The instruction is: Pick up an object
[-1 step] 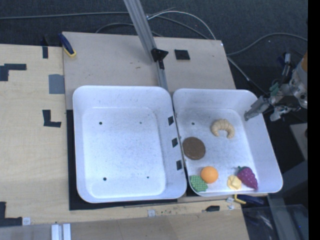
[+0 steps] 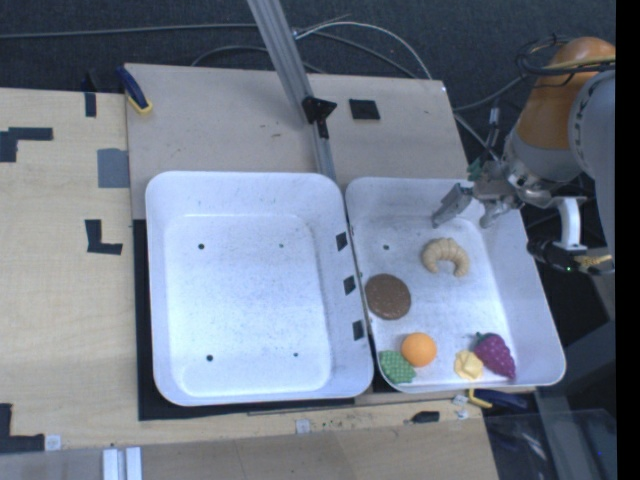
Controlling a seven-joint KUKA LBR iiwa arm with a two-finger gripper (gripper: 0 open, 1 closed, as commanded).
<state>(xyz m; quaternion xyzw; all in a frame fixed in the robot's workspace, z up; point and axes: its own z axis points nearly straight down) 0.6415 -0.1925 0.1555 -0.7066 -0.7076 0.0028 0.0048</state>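
Curved, ridged tan croissant (image 2: 446,256)

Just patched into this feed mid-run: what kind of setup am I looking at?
Likely a lab grasping testbed, not a kitchen: two white bins on a taped wooden bench, toy food such as a croissant and orange, loose cables behind.

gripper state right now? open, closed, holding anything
Gripper: open, fingers spread, nothing between them. It hangs over the far end of the right bin, above the croissant and apart from it.
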